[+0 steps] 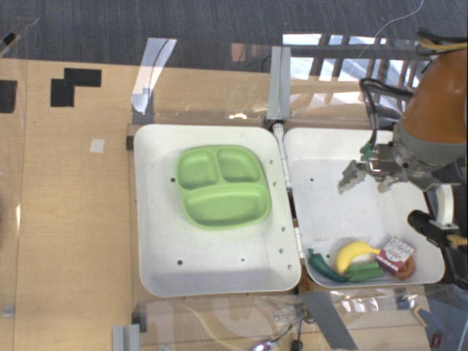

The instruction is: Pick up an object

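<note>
My gripper (369,179) hangs over the right bin (322,196), above its middle right, with its two fingers spread apart and nothing between them. At that bin's front edge lie a yellow banana (355,254), a green vegetable (344,271) under it, and a small red and white carton (397,251) on a brown round piece. These objects sit well in front of the gripper, apart from it. A green divided plate (221,186) rests in the middle of the left bin (161,254).
A metal divider (287,189) runs between the two bins. The grey arm with its orange band (439,97) fills the right side above the right bin. Cables and a railing lie behind the bins.
</note>
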